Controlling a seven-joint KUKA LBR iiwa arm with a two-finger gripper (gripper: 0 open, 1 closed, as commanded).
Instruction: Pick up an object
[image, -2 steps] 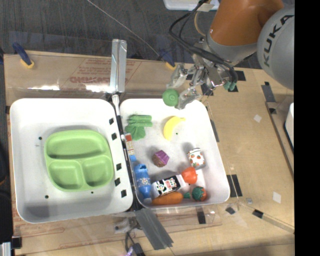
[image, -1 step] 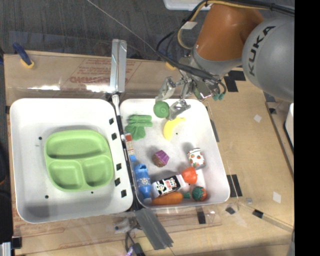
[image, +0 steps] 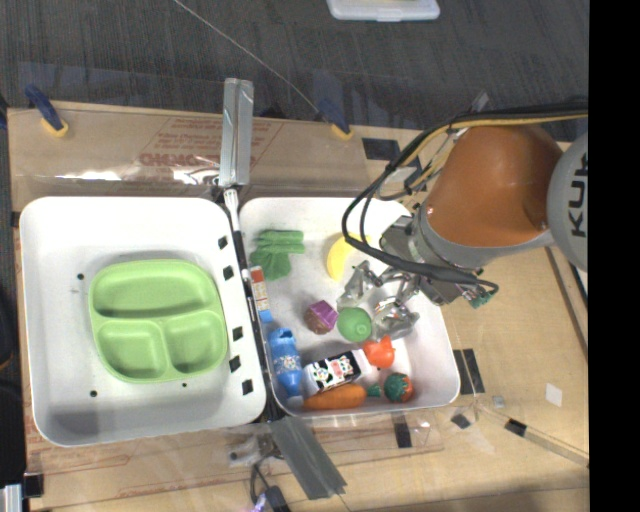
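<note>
Nearest the camera, along the right bin's (image: 440, 352) front wall, lies one carrot (image: 335, 399), with one small red-and-green piece (image: 397, 386) just beside its right end, close to the front right corner. Just behind sits one black-and-white carton (image: 333, 371), one blue bottle (image: 283, 360) hard against the left wall, and one orange piece (image: 379, 351).

Mid-bin now: one purple piece (image: 320, 316) and one green ball (image: 354, 324) side by side. The gripper (image: 378, 298) hangs right over that ball, its metal fingers (image: 358, 283) spread apart, nothing clamped between them. The ball lies at the fingertips; whether they touch it cannot be told.

Farther back, one yellow piece (image: 339, 257) is half tucked under the arm (image: 490, 190), and one green leafy toy (image: 277, 250) rests near the left wall. Bare floor shows at the back left corner and between the leafy toy and the purple piece.

The left bin (image: 45, 300) holds one green divided tray (image: 155, 320), set centrally with white floor open all round it.
</note>
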